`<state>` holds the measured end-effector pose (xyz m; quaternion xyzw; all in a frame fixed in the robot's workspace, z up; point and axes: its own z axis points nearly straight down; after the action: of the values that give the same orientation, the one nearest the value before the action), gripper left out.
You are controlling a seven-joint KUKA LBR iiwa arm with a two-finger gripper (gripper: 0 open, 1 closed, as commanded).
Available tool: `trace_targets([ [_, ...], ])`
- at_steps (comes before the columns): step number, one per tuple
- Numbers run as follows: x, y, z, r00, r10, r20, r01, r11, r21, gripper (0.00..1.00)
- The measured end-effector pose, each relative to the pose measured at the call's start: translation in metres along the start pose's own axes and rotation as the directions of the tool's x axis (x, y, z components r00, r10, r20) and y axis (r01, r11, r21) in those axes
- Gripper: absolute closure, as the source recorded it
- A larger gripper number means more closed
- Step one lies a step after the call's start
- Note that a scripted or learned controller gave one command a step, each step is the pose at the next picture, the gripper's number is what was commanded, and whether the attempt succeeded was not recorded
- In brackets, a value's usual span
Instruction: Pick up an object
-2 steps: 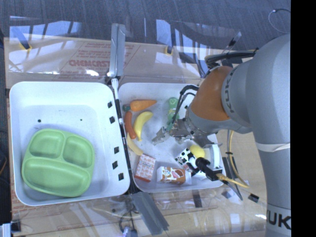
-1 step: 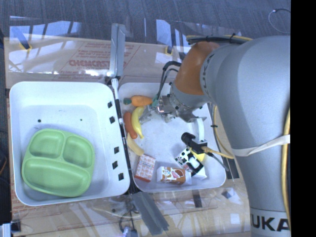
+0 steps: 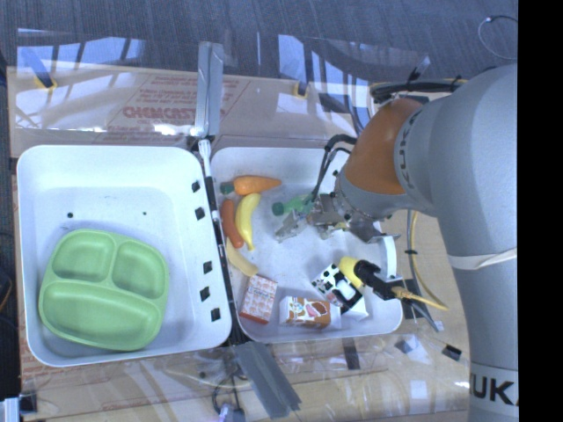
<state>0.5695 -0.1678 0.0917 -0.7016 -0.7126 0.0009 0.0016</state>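
Nearest the camera, along the right bin's (image 3: pixel 384 322) front wall, lie a small carton (image 3: pixel 259 299), a snack packet (image 3: pixel 309 312) and a black-and-white box (image 3: pixel 338 286). Farther back, a banana (image 3: pixel 245 220) and carrot (image 3: pixel 256 184) rest near the divider. Beside them, the gripper (image 3: pixel 295 221) hangs low over the bin floor; whether it is apart or together I cannot tell. Across the divider, the left bin (image 3: pixel 53 165) holds a green tray (image 3: pixel 104 288).

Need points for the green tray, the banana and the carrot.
green tray (image 3: pixel 104 288), camera view, on the ridge between its compartments.
banana (image 3: pixel 247 220), camera view, mid-curve of the yellow body.
carrot (image 3: pixel 257 184), camera view, middle of the orange body.
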Motion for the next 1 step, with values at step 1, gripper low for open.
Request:
trace_targets([
  [1,0.0122,0.0792,0.0022,0.998,0.061,0.000,-0.061,0.998,0.014,0.00],
])
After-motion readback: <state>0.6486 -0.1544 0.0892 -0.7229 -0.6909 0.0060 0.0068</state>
